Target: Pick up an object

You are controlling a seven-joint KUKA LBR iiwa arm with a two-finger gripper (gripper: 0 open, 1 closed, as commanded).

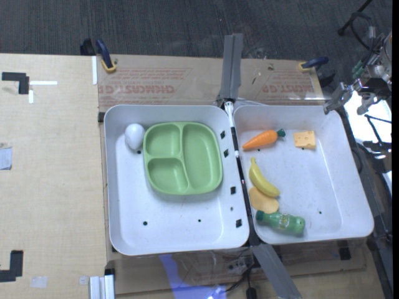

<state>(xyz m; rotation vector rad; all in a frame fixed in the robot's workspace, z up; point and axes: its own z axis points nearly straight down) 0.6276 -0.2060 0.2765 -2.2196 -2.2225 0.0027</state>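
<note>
Camera view, from above: two shallow white bins sit side by side on the worktop (50, 185). The left bin (177, 229) contains a green divided plate (183, 158) with three compartments, lying flat in the far half of the bin. A white egg-shaped object (134, 136) rests just beside the plate's far-left edge, touching or nearly touching it.

The right bin (336, 198) contains five items. An orange carrot (262, 139) lies at the far left, its green top pointing right. A yellow cheese wedge (305, 140) sits to the right of the carrot, apart from it. A yellow banana (262, 178) lies near the left wall, nearer than the carrot. An orange-yellow flat piece (264, 201) lies touching the banana's near end. A green bottle (282, 222) lies on its side in the near-left corner, just beside that piece.

Arm hardware appears at the far right edge, outside the right bin. Whether the claw is apart or together cannot be determined.
</note>
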